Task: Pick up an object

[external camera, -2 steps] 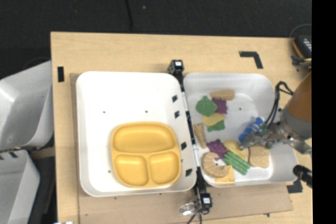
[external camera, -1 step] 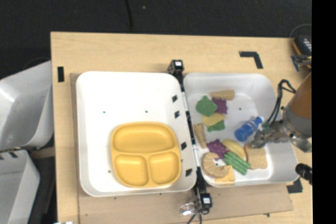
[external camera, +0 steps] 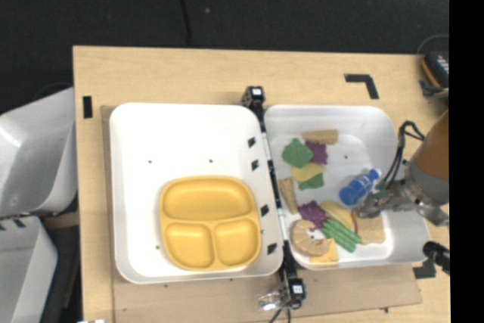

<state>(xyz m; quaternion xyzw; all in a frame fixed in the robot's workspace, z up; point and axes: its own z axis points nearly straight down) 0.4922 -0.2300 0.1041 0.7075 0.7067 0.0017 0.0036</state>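
One gripper [external camera: 372,202] low in right bin [external camera: 378,121] | grip state: cannot tell | nearest targets: blue bottle [external camera: 357,187] beside it, tan slab [external camera: 370,227] below | advice: centre on one item, avoid neighbours.

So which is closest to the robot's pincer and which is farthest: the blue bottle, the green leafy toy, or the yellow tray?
Measured from the pincer in the camera view:
1. Blue bottle, right beside it in the right bin.
2. Green leafy toy, further left and up in the same bin.
3. Yellow tray, far off in the left bin.
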